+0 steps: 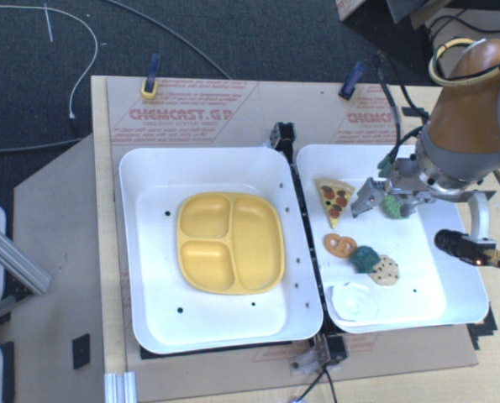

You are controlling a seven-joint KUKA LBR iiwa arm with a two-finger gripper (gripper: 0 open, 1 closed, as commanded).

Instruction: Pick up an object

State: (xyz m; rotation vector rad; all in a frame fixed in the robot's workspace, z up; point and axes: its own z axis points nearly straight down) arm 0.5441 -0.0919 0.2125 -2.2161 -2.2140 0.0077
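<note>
My gripper (390, 200) hangs over the upper middle of the right bin (434, 309). A small green object (394, 206) sits between its grey fingers (367, 198), and the gripper looks shut on it. Lying in the same bin are a toy pizza slice (334, 200) to the left of the gripper, a pretzel (340, 245), a dark teal lump (365, 259), a spotted cookie (386, 270) and a white round piece (353, 300) near the front.
The left bin (149, 225) holds a yellow divided plate (230, 242). A black clip (281, 134) sits between the bins at the back. Blue clamps (151, 74) (350, 81) grip the board's far edge. A black part (461, 245) juts over the right bin's right side.
</note>
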